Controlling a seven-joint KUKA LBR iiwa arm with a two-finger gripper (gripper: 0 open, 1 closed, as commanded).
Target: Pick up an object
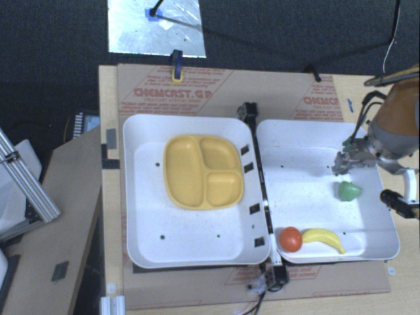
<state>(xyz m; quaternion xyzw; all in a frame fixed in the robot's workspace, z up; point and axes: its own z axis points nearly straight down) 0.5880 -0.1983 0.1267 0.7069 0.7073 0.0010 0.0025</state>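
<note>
**Green object sits just below the gripper**

You have the green object [349,191] in the right bin [308,143], near its right wall. The gripper [342,163] hovers just above it; you cannot tell the fingers' spread. A tomato [291,239] touches a banana [324,239] along the front wall. The yellow divided plate [202,172] lies in the left bin [141,189].

Robot arm [397,120]: rounded grey housing with a broad orange band above the wrist; thin dark cables loop along its side; small grey metallic gripper [342,163] at its end.
</note>
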